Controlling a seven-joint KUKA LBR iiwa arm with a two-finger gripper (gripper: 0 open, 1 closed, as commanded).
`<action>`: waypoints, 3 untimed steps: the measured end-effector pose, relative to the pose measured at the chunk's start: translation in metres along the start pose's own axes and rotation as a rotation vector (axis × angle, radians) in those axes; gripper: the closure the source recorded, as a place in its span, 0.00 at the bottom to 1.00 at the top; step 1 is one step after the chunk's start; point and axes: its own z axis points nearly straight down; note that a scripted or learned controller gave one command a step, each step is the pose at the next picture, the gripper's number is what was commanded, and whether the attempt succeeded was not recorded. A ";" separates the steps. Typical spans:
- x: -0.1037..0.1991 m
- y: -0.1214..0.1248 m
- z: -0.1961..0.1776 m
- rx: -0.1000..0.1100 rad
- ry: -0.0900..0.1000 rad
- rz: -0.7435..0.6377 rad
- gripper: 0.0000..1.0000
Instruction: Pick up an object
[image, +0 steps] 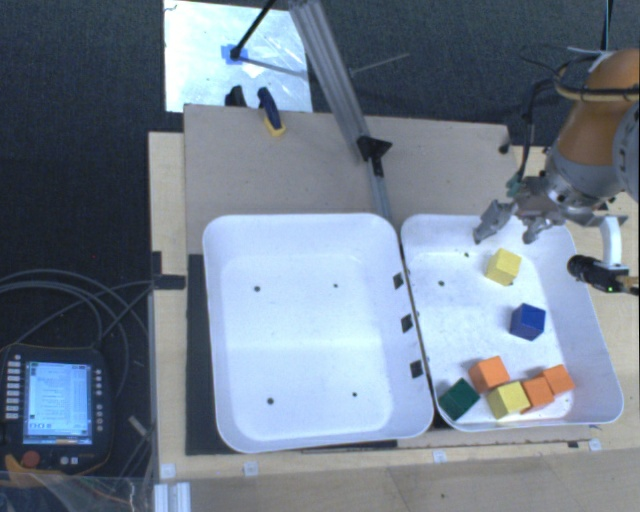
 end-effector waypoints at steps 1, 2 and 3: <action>-0.007 -0.003 0.056 -0.006 -0.002 0.003 0.00; -0.010 0.003 0.064 -0.017 -0.009 0.002 0.00; -0.010 0.005 0.051 -0.025 -0.011 0.000 1.00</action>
